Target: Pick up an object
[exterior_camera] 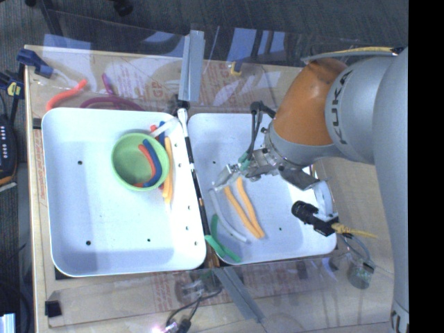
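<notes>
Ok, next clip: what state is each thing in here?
Green bowl: upright in the left bin, red and blue pieces inside.
Orange sticks: flat in the right bin, side by side.
Green piece: lying at the right bin's near-left corner.
Gripper: low over the orange sticks, holding nothing visible.

2 bins sit side by side on the surface (pixel 104 68). The left bin (pixel 83 234) holds a bowl (pixel 140 161) at its upper right; the right bin (pixel 291 245) holds sticks (pixel 244 210) at its centre, below the pincer (pixel 243 172).
</notes>
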`<state>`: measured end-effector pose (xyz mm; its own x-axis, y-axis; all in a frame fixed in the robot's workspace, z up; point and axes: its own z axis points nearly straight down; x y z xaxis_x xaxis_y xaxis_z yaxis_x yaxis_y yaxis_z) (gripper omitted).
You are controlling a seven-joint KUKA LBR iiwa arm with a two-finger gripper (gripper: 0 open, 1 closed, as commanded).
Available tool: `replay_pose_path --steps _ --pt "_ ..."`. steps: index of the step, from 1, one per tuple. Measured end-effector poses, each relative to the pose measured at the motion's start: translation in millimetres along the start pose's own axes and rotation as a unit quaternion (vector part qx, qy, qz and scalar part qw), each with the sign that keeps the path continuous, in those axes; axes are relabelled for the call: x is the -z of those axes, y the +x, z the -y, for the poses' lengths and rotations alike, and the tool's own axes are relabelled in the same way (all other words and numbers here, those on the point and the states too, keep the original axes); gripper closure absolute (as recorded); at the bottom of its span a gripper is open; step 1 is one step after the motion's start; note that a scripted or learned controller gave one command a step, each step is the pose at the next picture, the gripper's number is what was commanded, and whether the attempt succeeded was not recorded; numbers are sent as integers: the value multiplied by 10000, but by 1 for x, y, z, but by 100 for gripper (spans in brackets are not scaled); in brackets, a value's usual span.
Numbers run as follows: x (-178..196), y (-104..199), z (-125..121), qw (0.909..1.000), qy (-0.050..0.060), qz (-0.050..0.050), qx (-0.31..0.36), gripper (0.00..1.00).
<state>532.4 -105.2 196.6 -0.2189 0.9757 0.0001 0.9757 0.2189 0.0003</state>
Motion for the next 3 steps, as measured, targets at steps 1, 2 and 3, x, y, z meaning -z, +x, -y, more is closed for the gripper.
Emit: replay_pose_path --steps 1,2,3 --pt "-101 -36 17 9976 -42 7 -686 0" --pt "-90 -35 16 9978 -35 -8 -662 100" --pt "-9 -22 -24 9991 9 -6 426 100"
